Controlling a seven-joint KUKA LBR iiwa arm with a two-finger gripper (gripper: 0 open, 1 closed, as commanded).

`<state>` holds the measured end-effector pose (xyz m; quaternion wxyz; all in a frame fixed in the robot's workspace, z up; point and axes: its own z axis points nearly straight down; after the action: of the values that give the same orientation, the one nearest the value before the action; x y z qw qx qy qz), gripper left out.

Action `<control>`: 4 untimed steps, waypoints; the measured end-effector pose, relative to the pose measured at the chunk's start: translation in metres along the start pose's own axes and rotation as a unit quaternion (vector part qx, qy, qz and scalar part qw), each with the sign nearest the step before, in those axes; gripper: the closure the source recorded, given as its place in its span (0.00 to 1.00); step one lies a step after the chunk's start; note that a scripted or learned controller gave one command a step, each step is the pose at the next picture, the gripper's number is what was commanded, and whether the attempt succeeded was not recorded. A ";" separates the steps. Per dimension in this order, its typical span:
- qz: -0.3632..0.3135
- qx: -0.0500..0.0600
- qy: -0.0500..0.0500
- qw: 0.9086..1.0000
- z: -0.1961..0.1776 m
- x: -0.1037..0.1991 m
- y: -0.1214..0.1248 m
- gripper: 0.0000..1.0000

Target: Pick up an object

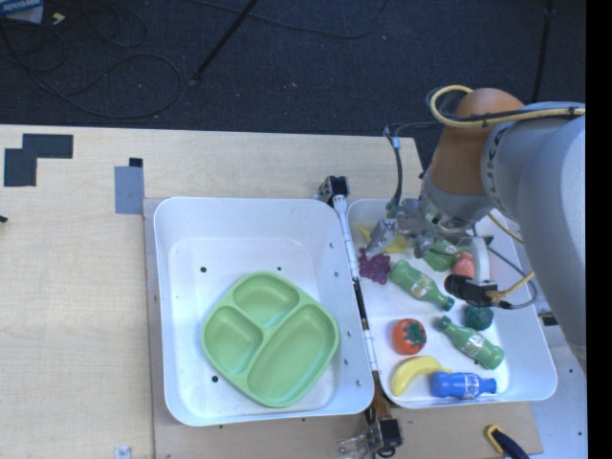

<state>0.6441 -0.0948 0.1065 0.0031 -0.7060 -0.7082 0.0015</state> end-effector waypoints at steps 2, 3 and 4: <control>0.001 -0.003 -0.001 1.000 0.008 0.004 0.001 1.00; -0.001 -0.005 0.003 1.000 -0.059 0.077 0.003 1.00; 0.001 0.000 -0.001 1.000 -0.127 0.095 -0.091 1.00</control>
<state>0.5534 -0.0002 0.2347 0.0020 -0.7067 -0.7075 0.0020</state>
